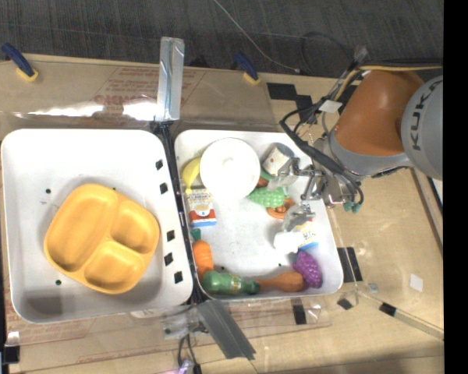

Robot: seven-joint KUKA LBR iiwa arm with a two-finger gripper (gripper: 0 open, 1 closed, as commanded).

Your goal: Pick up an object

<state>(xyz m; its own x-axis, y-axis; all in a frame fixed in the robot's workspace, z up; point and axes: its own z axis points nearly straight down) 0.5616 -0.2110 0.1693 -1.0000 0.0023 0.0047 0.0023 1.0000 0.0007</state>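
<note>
My gripper (293, 193) hangs over the right side of the right bin (242, 244), reaching in from the right. Its two metal fingers stand apart, one finger (285, 170) near a small grey-white object (276, 159), the other finger (299, 215) above a white-and-blue piece (295, 242). Nothing is held between them. A green toy vegetable (267, 199) and a small orange piece (276, 213) lie just left of the fingers. A round white lid (229, 168) sits at the bin's back, with a yellow banana (190, 173) beside it.
Purple grapes (308, 268), an orange-brown toy (281, 282), a green bottle (225, 284), a carrot (202, 255) and a small box (201, 207) line the right bin's front and left edges. The left bin (31, 162) holds a yellow divided plate (101, 236).
</note>
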